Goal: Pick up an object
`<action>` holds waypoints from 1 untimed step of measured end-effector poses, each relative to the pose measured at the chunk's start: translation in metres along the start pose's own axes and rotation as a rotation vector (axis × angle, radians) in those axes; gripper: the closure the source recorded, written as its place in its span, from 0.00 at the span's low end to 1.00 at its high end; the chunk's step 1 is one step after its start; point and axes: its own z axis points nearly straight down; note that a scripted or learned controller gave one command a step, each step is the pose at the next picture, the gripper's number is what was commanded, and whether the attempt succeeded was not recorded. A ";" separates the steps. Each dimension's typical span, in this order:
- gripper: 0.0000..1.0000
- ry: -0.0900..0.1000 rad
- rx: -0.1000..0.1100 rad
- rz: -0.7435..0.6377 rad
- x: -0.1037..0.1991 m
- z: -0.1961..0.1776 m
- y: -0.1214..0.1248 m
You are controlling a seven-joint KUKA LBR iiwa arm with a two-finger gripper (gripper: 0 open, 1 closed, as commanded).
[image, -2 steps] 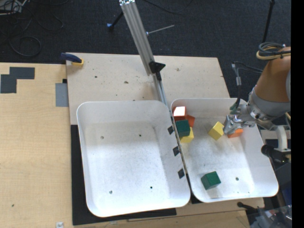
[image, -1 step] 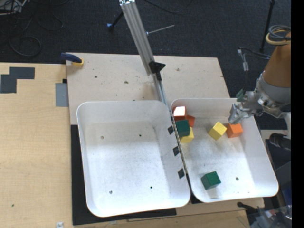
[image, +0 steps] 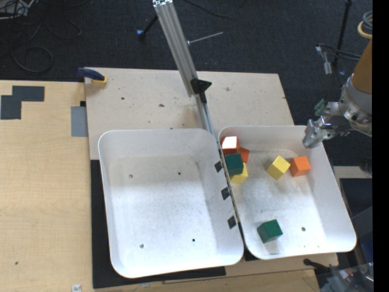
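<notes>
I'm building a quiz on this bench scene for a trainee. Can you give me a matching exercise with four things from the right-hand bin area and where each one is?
Things:
1. orange cube
2. lone green cube
3. white cube
4. pincer

Places:
A. near the front of the right bin, apart from the other cubes
B. against the divider side, at the back of the cluster there
C. over the right bin's back right corner
D. touching or nearly touching the yellow cube, on its right

Pairs: 1-D, 2-A, 3-B, 4-C
</notes>
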 end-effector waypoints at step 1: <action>1.00 0.003 0.004 -0.003 0.051 -0.002 0.009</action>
